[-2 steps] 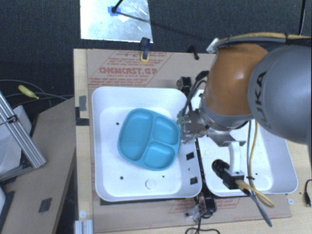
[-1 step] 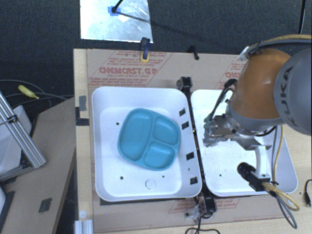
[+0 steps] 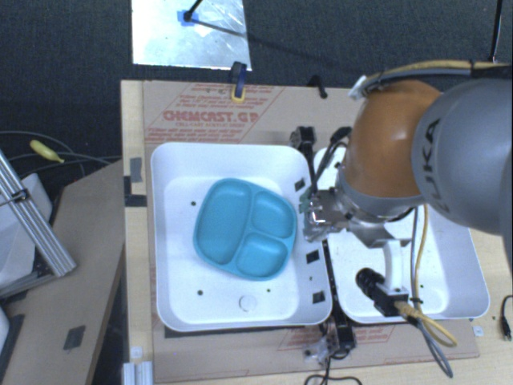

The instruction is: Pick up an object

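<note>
A light blue divided plate (image 3: pixel 244 228) lies flat in the middle of the left white bin (image 3: pixel 180 295). The arm, with its orange band and grey housing, hangs over the seam between the two bins. Its gripper (image 3: pixel 314 215) sits at the left bin's right wall, just right of the plate's rim. The wrist hides whatever is beneath the gripper. Nothing shows between it and the plate.
The right white bin (image 3: pixel 461 291) lies mostly under the arm. A small pale disc (image 3: pixel 248 301) rests near the left bin's front wall. Black clips line the seam between the bins. A cardboard sheet (image 3: pixel 208 115) lies behind them.
</note>
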Robot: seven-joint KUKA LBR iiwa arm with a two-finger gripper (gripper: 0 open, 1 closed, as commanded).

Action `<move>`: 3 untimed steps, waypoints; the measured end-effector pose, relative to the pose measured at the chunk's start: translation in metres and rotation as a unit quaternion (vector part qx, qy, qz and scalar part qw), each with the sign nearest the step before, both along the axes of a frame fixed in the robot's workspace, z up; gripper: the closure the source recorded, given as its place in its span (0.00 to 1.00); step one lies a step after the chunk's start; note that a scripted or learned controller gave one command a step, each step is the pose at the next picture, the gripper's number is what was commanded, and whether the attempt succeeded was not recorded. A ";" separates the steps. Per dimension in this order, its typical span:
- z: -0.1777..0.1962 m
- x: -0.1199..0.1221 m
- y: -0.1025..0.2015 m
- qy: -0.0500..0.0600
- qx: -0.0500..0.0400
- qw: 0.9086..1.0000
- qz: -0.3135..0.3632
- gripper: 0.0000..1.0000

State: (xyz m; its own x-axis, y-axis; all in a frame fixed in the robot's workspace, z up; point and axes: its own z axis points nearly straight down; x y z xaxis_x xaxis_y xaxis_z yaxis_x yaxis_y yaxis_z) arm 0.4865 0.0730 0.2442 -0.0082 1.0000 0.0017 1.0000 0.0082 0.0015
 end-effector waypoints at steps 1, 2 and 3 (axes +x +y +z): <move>0.015 0.001 -0.020 -0.001 -0.001 1.000 -0.004 1.00; 0.012 0.000 0.007 0.000 0.000 1.000 -0.001 1.00; 0.003 0.000 0.017 0.001 -0.001 1.000 -0.002 1.00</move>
State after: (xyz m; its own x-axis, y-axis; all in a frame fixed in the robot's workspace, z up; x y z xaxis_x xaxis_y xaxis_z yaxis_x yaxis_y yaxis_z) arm 0.4863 0.0904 0.2473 -0.0039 1.0000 0.0006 1.0000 0.0039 -0.0005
